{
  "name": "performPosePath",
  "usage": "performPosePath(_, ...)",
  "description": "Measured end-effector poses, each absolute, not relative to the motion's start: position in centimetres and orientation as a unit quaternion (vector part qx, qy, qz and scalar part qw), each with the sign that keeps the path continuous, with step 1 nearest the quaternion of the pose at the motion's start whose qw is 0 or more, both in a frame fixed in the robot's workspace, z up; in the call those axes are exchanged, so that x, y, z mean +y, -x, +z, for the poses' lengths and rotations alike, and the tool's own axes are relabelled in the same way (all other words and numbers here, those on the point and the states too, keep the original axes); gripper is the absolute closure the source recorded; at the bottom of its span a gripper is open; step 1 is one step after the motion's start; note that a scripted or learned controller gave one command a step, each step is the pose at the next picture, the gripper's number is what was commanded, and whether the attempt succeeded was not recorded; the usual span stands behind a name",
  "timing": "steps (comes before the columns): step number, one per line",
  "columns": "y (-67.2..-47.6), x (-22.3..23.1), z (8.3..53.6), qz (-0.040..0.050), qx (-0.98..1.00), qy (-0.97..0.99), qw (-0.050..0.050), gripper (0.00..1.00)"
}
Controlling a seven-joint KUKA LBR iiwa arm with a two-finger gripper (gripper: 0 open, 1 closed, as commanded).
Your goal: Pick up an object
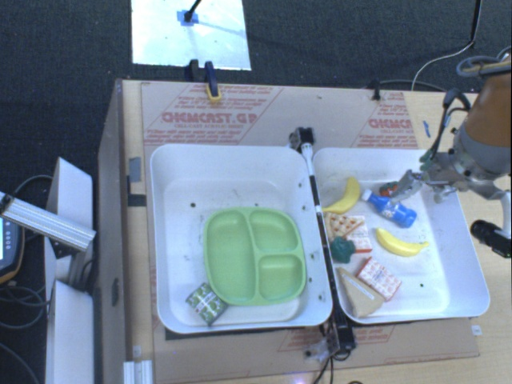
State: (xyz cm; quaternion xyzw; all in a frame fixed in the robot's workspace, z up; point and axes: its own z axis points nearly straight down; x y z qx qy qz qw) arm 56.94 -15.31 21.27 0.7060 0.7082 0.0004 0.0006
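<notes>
Two white bins sit side by side. The left bin [172, 182] holds one green divided plate [256, 256] and one small green checkered packet [206, 302]. The right bin [464, 282] holds two bananas [346, 196] [400, 243], a blue bottle [394, 209], a waffle [346, 226], a red-patterned box [378, 278] and a sandwich wedge [358, 296] — the gripper [416, 180] hovers just beside the bottle, jaw state unclear

Pale green divided plate [256, 255], two yellow bananas [401, 243], blue bottle [394, 209], green-and-white checked packet [206, 302]
</notes>
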Motion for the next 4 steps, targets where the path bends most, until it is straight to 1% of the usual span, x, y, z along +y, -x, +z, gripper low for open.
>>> performPosePath(1, -57.4, -16.5, 8.5, 0.0005, 0.707, -0.707, 0.001, 0.00)
performPosePath(2, -63.8, -17.2, 8.4, -0.0012, 0.708, -0.707, -0.001, 0.00)
performPosePath(3, -66.5, -13.3, 8.3, -0.0068, 0.709, -0.705, -0.008, 0.00)
performPosePath(4, -66.4, -9.4, 8.4, -0.0110, 0.708, -0.707, -0.004, 0.00)
